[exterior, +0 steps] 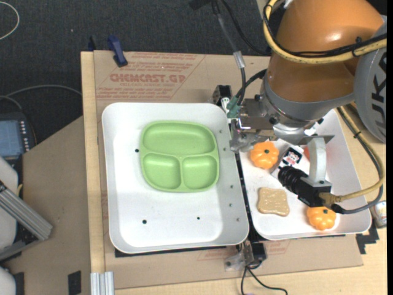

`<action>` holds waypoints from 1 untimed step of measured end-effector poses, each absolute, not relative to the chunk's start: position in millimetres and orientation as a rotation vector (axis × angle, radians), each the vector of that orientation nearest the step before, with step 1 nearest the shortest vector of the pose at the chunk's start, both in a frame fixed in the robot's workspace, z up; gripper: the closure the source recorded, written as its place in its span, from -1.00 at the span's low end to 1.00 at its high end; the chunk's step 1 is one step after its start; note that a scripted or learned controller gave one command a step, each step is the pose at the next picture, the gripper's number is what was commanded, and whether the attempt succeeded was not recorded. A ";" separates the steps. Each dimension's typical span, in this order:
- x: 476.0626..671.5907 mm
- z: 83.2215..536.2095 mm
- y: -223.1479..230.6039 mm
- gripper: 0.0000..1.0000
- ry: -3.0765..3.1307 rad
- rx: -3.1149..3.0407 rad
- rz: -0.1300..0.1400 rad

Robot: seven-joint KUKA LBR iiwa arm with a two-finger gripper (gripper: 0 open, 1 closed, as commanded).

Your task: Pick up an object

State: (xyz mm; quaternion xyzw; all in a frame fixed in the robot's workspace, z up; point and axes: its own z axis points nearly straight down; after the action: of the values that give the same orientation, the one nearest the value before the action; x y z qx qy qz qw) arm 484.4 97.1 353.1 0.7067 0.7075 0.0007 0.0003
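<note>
The small orange pumpkin-shaped object (264,155) lies in the right shallow white bin (351,165), just below the arm's wrist; the gripper (279,141) is hidden beneath that wrist, so the jaw state cannot be told. A miss is risked because the rounded object may roll aside. A tan bread-slice toy (272,201) and a second orange pumpkin (321,217) lie nearby.

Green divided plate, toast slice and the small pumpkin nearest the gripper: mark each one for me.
Green divided plate (179,155): camera view, on the ridge between its compartments.
Toast slice (272,201): camera view, middle of its top face.
Small pumpkin (264,156): camera view, centre of its orange body.
</note>
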 end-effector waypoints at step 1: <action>479.0 380.5 157.2 1.00 2.229 2.212 0.009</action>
State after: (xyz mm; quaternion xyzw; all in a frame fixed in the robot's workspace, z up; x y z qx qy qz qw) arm 479.0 157.2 380.5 0.7044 0.7098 0.0027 0.0004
